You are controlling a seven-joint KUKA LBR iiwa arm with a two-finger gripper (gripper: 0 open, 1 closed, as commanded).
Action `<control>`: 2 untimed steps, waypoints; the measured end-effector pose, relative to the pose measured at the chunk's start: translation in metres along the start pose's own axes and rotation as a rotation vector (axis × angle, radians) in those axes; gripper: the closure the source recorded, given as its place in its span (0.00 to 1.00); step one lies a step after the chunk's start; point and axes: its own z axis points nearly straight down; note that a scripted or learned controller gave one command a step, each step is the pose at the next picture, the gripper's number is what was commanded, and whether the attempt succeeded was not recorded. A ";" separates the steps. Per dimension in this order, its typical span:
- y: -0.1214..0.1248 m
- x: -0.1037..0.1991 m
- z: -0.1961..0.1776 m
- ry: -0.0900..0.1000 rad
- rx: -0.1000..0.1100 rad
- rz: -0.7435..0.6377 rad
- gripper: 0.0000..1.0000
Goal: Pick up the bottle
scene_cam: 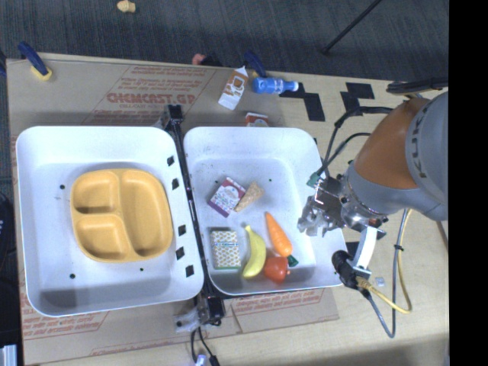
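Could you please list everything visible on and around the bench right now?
Bins: 2, white, side by side.
Plate: 1, yellow, left bin.
Packets: 2, right bin.
Cone: 1, tan, right bin.
Banana: 1, yellow, right bin.
Carrot: 1, orange, right bin.
Tomato: 1, red, right bin.
Bottle: 1, blue, bench beyond bins.
Carton: 1, beside bottle.
Gripper: 1, grey, over right bin's right edge.
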 end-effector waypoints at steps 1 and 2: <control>0.009 -0.017 0.012 0.000 0.001 0.058 1.00; 0.009 -0.017 0.023 0.001 0.001 -0.121 1.00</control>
